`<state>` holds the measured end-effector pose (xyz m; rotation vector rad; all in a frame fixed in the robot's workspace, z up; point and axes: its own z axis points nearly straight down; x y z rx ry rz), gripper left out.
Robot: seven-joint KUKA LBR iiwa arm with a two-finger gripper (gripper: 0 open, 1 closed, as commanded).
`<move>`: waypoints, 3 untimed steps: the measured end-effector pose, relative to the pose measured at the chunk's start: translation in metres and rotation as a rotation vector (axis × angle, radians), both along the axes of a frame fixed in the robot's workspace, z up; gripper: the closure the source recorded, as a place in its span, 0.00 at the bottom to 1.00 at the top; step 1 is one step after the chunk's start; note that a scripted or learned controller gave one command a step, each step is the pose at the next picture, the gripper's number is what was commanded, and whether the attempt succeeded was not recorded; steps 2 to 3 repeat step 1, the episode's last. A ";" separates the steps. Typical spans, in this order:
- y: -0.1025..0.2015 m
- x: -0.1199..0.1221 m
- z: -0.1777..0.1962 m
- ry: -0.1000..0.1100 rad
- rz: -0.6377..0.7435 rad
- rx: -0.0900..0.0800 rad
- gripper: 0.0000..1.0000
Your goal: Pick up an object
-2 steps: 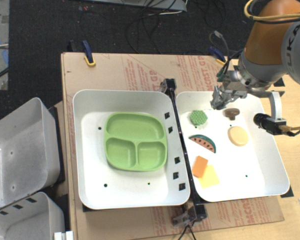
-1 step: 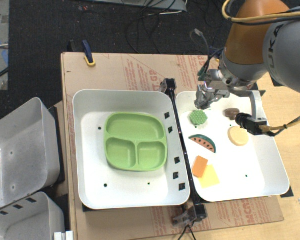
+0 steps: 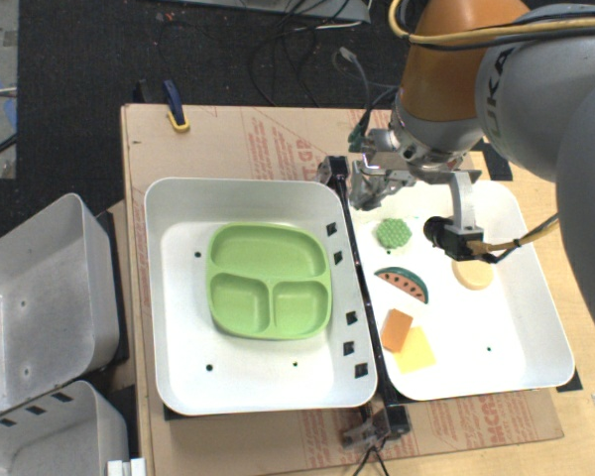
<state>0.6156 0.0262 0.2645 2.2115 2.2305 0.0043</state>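
The right bin (image 3: pixel 535 350) holds several small items. A green round knobbly piece (image 3: pixel 393 233) lies near its far left corner. A watermelon slice (image 3: pixel 404 283) lies in front of it, with an orange block (image 3: pixel 398 329) and a yellow square (image 3: pixel 415 351) nearer the front. A beige disc (image 3: pixel 473 274) rests mid-bin. My gripper (image 3: pixel 374 184) hangs over the far left corner of this bin, just behind the green piece, with nothing visibly held.
The left bin (image 3: pixel 178 365) carries a green divided plate (image 3: pixel 270 281). The ridge where the two bins meet runs right below the gripper. A black part and cable (image 3: pixel 446 236) hang off the wrist over the beige disc. Grey tubs (image 3: pixel 35 296) stand at the left.
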 end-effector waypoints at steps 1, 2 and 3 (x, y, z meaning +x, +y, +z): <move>0.056 0.001 -0.020 0.005 0.000 0.000 1.00; 0.056 0.001 -0.020 0.005 0.000 0.000 1.00; 0.056 0.001 -0.020 0.005 0.000 0.000 1.00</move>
